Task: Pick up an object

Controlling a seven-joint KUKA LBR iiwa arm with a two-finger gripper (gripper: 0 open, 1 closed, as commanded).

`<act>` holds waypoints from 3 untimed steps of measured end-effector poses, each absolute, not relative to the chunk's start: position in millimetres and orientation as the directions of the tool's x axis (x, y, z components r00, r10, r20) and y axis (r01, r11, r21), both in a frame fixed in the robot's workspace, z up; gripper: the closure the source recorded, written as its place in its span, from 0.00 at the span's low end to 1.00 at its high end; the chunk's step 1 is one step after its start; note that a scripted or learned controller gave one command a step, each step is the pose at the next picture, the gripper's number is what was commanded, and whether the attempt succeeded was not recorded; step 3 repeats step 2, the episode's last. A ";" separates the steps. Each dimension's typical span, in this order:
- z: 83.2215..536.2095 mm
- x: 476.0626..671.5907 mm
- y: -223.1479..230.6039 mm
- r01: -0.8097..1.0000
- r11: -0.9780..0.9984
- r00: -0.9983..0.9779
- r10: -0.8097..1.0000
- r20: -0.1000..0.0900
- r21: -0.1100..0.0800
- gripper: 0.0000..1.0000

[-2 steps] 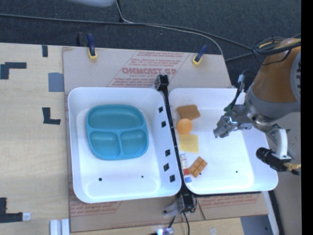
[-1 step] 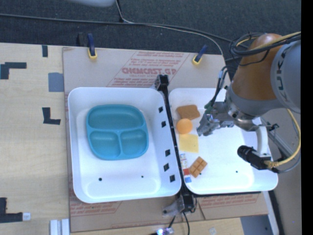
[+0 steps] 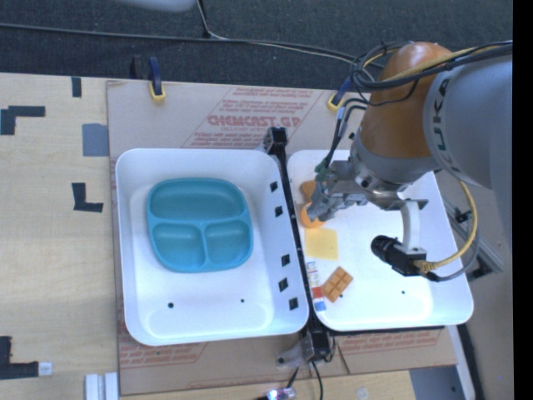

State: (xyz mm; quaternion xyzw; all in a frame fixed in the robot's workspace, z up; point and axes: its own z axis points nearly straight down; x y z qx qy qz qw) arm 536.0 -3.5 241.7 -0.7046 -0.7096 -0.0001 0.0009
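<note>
Gripper [image 3: 321, 205] is hovering over an orange rounded piece [image 3: 310, 217], possibly touching; finger opening indiscernible. Flat yellow square [image 3: 322, 243] is lying in right bin [image 3: 433, 302], edges slightly skewed.

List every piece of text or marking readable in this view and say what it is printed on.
"CHEMCAST GP", red, repeated: on the brown board under the bins; its smaller lines are too blurred to read.
"KU...": partial lettering on the grey arm, cut short.
Red and blue label at the right bin's left edge: too small to read.
</note>
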 end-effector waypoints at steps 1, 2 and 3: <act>242.1 538.7 43.9 1.000 0.007 -0.007 1.000 0.001 -0.002 1.00; 245.2 551.7 93.2 1.000 0.007 -0.007 1.000 0.001 -0.001 1.00; 245.2 551.7 93.2 1.000 0.007 -0.007 1.000 0.001 -0.001 1.00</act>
